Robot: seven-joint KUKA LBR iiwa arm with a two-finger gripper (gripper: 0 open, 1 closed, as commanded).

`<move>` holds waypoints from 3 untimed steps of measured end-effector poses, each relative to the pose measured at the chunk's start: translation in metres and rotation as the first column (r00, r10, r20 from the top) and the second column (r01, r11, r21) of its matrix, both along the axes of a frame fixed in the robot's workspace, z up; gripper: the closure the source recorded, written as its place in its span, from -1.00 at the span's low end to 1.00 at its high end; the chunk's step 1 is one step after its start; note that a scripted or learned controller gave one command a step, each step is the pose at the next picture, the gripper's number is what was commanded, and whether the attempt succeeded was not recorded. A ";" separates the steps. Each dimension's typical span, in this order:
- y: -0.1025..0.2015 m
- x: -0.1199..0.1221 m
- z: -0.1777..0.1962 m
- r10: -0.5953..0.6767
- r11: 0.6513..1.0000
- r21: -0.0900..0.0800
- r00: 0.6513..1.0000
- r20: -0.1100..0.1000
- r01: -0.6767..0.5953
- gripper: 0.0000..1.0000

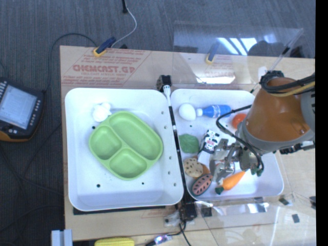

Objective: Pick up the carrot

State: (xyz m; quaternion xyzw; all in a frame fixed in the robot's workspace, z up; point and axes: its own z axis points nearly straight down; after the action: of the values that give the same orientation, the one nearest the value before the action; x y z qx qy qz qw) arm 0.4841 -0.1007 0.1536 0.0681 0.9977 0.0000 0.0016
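Camera view places the gripper (224, 164) low in the right bin (266, 188), at that bin's near side. Its metal fingers (219, 162) stand slightly apart, with bare bin floor showing between them and nothing clamped. The carrot (231, 181) lies flat on the bin floor just beside and below the fingertips, orange body angled up to the right, green stub at its lower left end. Whether a finger touches the carrot cannot be determined.

Neighbouring items crowd the approach: a brown cookie (192, 165) and a speckled strawberry-like piece (201, 184) sit to the carrot's left, a green lump (188, 143) above them, and a small black-and-white carton (209, 141) near the wrist. A blue bottle with a white cap (205, 110) lies along the far wall. The left bin (82, 188) holds a green divided plate (126, 144).

Judgement: the low, parted posture suits a descent for the grasp, but the fingers appear offset from the carrot's body; a closure here risks missing it.
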 end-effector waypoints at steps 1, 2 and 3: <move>0.000 0.000 0.000 0.001 1.000 0.001 1.000 -0.001 -0.001 -1.00; -0.040 0.011 -0.060 0.241 0.970 -0.007 0.970 0.031 -0.241 -1.00; -0.127 0.009 0.042 0.262 0.965 -0.011 0.965 0.009 -0.262 -1.00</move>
State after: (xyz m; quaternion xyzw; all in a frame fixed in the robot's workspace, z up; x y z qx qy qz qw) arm 0.4928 -0.2273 0.1957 -0.0643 0.9979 -0.0043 0.0070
